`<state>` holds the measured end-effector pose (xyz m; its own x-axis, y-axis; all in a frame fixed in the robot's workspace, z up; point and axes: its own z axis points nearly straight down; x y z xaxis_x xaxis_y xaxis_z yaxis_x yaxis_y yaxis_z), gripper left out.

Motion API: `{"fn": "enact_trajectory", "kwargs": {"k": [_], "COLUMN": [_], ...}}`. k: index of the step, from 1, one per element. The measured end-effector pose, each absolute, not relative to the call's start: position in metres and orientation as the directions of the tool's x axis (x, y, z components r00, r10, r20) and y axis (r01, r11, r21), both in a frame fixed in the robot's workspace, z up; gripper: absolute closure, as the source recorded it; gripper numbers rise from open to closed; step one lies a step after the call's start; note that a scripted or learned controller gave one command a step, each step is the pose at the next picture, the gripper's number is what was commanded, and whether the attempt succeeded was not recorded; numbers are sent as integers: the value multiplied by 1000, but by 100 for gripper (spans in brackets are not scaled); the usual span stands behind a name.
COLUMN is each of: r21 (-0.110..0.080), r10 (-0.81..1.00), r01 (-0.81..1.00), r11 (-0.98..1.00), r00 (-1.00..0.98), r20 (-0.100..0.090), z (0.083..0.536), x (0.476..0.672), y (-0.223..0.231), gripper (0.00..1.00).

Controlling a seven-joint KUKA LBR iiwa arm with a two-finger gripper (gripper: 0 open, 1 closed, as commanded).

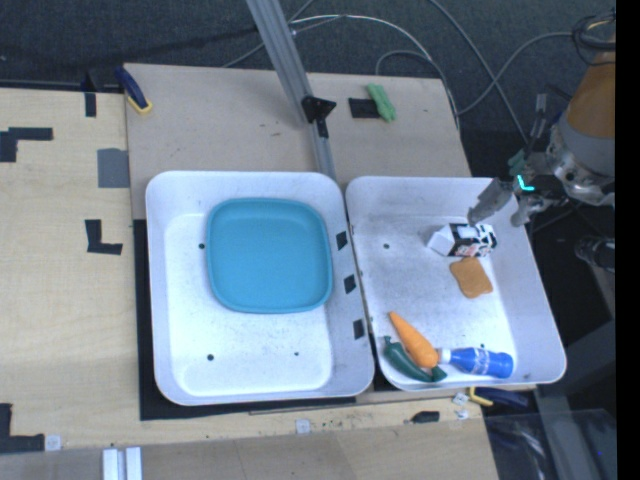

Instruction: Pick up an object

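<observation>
My gripper [507, 206] hangs over the far right part of the right bin [400, 208], open, with nothing between its fingers [489, 201]. Just below and left of it lies a small white and black object [463, 239]. A tan, bread-like piece [472, 278] sits next to that. Near the bin's front edge lie an orange carrot [413, 339], a green item [406, 367] under its tip, and a blue and white tube [481, 362].
The left bin [175, 268] holds a square blue plate [268, 254]. A grey metal post [290, 58] slants up behind the bins. Cables [420, 28] run across the back of the bench, and a green piece [381, 102] lies there.
</observation>
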<state>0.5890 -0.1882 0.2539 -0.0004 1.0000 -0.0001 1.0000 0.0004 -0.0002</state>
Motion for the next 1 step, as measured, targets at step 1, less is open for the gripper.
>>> {"fn": "enact_trajectory", "kwargs": {"k": [1], "r21": [0], "r10": [1000], "r01": [1000], "r11": [0], "r00": [0], "r20": [0], "z": [254], "x": [589], "y": [-188], "gripper": [0]}}
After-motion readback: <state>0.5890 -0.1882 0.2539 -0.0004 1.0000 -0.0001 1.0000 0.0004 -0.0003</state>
